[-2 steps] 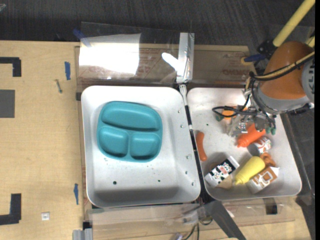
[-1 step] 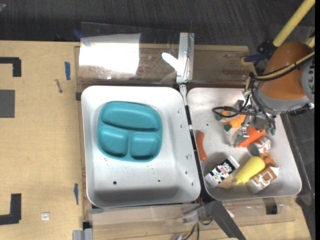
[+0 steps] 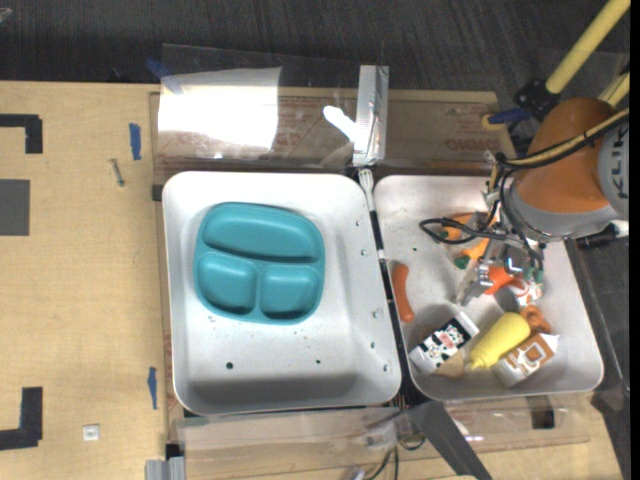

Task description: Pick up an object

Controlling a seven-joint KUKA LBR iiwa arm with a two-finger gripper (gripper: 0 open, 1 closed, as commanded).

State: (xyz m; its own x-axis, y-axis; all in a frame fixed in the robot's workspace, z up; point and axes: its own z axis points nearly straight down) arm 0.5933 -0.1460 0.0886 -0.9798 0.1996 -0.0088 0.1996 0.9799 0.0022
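The arm with its orange band (image 3: 566, 164) reaches into the right bin (image 3: 588, 368) from the upper right. Its gripper (image 3: 487, 274) points down among small toys in the middle of that bin, over an orange and green piece (image 3: 470, 256). Just below it lie a yellow bottle-shaped toy (image 3: 497, 339), a black-and-white spotted box (image 3: 444, 342) and an orange-and-white carton (image 3: 532, 356). An orange sausage-shaped toy (image 3: 401, 290) lies by the bin's left wall. Cables hide the gripper's tip.
The left bin (image 3: 345, 368) holds a teal divided plate (image 3: 260, 260). A clear plastic panel (image 3: 260, 118) and a metal post (image 3: 371, 108) stand behind the bins. A yellow pole (image 3: 597, 30) slants at the upper right.
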